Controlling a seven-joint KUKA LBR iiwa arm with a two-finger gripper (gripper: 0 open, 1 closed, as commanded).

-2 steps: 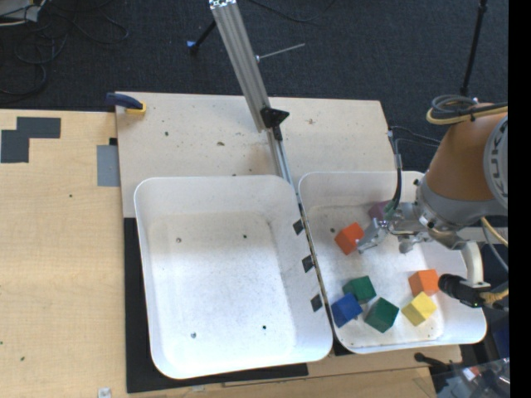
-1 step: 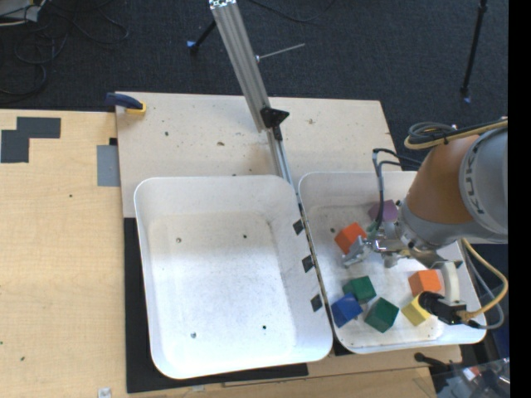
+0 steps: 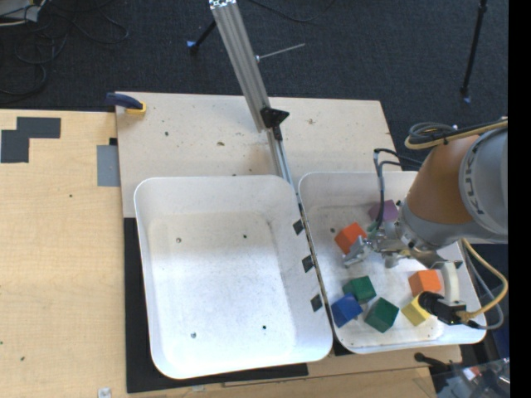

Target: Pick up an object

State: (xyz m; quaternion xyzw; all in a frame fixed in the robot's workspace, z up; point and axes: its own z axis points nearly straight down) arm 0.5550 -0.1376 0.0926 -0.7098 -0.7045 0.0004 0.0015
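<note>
My gripper (image 3: 370,250) is low inside the right bin (image 3: 336,177), just right of an orange-red block (image 3: 348,235) and touching or nearly touching it. A purple block (image 3: 387,212) lies right behind the gripper, partly hidden by the wrist. In front of it lie a green block (image 3: 361,288), a blue block (image 3: 345,309), a darker green block (image 3: 382,314), a yellow block (image 3: 414,311) and an orange block (image 3: 426,281). I see nothing lifted off the bin floor.
The left bin (image 3: 143,199) stands beside the right one, with black clips along the shared wall. A slanted aluminium bar (image 3: 245,56) rises behind the bins. A small blue and yellow clamp (image 3: 127,102) sits at the board's far left corner.
</note>
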